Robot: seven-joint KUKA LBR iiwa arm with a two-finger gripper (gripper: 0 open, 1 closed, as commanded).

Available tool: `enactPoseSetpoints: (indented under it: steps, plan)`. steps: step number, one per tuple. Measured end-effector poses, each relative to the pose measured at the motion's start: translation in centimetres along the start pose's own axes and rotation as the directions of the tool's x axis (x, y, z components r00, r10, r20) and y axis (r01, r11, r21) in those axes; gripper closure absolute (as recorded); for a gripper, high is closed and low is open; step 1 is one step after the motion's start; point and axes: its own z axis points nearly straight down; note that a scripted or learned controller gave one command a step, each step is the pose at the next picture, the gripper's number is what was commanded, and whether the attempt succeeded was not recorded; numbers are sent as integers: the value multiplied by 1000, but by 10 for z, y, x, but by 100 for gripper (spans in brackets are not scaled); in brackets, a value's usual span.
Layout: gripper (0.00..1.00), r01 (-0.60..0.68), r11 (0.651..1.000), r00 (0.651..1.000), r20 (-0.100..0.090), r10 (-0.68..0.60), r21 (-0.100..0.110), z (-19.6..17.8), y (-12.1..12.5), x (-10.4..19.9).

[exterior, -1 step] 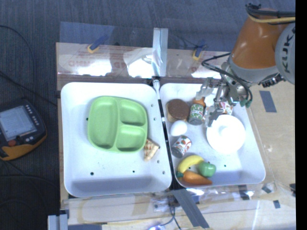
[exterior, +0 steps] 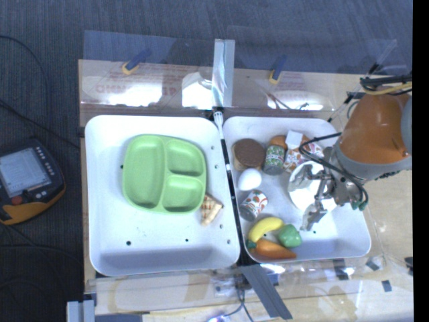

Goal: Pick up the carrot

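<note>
The gripper (exterior: 320, 203) hovers empty, fingers apart, right of centre (approach step), and must next drop lower-left onto the carrot (exterior: 273, 250).

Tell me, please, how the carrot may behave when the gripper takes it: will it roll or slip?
The carrot looks smooth and tapered, so it may slip from a pinch near its thin end. It lies against the banana and the green vegetable, which probably stop it rolling but crowd the gripper.

The grey arm with its orange band (exterior: 375, 131) reaches in from the right. Its two-finger metal gripper (exterior: 315, 210) points down-left, fingers parted, holding nothing.
</note>
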Motion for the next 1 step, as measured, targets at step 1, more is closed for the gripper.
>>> enactPoseSetpoints:
  steps: [1]
  plan:
    - [0, 59, 998, 998, 22, -59, 7, 35, 54, 39]
